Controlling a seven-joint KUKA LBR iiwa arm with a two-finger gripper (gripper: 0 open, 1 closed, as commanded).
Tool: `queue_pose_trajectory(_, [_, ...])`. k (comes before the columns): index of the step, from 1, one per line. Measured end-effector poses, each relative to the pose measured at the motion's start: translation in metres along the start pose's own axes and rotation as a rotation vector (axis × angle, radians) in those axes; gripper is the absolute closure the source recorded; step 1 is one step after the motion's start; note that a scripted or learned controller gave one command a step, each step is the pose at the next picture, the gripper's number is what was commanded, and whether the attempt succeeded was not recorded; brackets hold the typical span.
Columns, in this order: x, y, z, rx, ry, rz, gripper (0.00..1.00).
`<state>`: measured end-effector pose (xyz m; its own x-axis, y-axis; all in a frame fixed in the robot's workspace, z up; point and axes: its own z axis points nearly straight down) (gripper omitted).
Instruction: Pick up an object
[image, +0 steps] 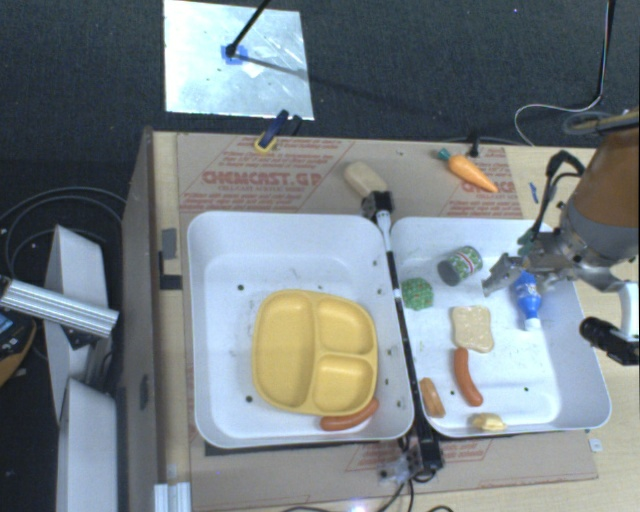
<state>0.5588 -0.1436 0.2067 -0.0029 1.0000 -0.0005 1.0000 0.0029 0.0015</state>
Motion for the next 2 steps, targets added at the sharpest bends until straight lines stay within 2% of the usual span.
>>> queue_pose_trajectory(1, [0.019, 0.009, 0.122, -0.001, 0.0, 0.0, 0.0])
queue_pose_trajectory(2, [0.019, 0.01, 0.112, -0.001, 0.0, -0.001, 1.0])
